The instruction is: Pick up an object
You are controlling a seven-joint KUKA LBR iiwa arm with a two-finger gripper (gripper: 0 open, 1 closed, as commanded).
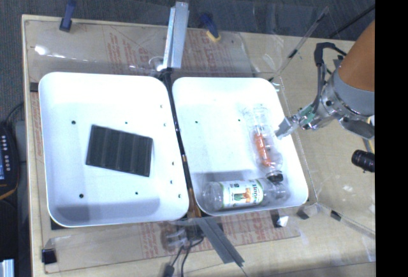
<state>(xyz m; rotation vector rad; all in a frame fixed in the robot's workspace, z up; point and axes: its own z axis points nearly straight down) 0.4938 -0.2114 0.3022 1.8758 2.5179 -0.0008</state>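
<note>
Target the clear plastic bottle with green label (242,194) in the right white bin (210,94); jaws (284,127) state indeterminable, so approach vertically.

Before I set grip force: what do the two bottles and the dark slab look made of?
Both bottles look like clear, glossy plastic: contents and bin show through. The dark slab looks matte, ribbed, perhaps rubber or foam; unclear.

White bins (64,88), black ribbed pad (120,150), clear orange-filled bottle (263,142).
</note>
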